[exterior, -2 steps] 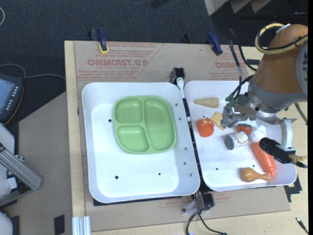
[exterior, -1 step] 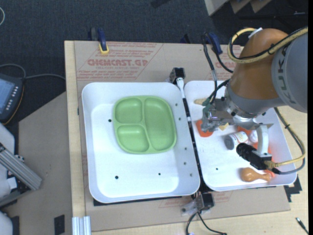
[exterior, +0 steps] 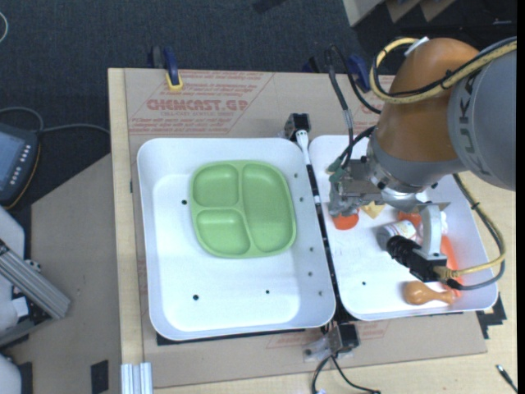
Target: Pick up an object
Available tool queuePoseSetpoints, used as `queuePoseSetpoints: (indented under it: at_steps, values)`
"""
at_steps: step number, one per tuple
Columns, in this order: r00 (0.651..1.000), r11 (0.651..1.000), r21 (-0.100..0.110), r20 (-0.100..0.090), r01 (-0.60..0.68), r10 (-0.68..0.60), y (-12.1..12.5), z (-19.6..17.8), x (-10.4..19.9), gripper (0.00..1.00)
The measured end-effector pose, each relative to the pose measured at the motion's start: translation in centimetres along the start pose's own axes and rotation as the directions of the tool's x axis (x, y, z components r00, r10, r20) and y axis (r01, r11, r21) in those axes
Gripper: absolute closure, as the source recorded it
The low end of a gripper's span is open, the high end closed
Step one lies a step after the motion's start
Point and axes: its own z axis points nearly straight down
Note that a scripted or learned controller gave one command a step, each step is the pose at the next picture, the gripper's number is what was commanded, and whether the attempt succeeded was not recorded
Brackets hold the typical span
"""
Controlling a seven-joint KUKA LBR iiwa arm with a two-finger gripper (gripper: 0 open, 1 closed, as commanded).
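The gripper is seen low over the right bin, near that bin's left wall. Whether it is spread or closed cannot be told from this angle. A small red piece is found directly under it, touching or nearly touching its tip; no grasp can be confirmed. A pale yellow bit is spotted just beside the red piece. Further right an orange stick is partly hidden by robot hardware. A tan pear-shaped thing is laid near the bin's front edge. Above all this, the arm is bent in from the right, its orange band turned toward the camera.

The left bin is set against the right one. A green divided plate is laid flat in its upper middle.

Both bins are carried on a brown board printed with red lettering. The board is pinned at its far edge by a blue and yellow clamp. The bench is surrounded by dark carpet.
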Motion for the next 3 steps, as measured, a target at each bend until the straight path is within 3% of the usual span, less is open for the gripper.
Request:
queuePoseSetpoints:
  at_steps: [1,2,3]
  values:
    - [1.0,1.0,0.002,0.001,-0.003,0.003,1.0,0.3,0.0,1.0]
    - [1.0,1.0,0.007,0.0,-0.003,0.003,0.5,1.5,0.7,1.0]
    - [1.0,1.0,0.002,0.001,-0.005,0.005,-0.3,0.2,-0.5,1.0]
